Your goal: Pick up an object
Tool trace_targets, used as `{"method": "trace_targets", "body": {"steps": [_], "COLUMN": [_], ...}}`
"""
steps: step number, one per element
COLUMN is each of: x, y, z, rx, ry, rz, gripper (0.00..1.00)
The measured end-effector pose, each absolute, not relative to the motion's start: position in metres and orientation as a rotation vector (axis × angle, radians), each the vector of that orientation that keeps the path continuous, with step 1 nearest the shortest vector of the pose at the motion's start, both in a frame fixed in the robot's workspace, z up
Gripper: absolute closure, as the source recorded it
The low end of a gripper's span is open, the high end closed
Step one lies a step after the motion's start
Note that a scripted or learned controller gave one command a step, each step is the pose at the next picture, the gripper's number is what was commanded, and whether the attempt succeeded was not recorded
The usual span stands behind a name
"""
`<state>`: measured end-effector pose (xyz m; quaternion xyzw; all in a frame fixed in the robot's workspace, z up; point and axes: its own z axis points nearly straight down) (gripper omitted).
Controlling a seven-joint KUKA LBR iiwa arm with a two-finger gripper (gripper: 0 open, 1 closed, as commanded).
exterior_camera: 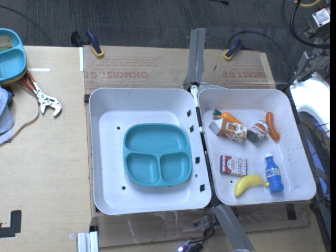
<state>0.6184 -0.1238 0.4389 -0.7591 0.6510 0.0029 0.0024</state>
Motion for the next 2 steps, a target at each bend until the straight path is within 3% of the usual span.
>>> {"method": "trace_targets", "body": {"steps": [1,2], "x": [0.6047,0.6071], "y": [-0.1105,-0.1096], "z": [0.4386,0.4446], "rx": [-2.990,-2.984], "ry": [0.946,0.944], "rz": [0.009,0.018], "gripper": [1.00,1.00]}}
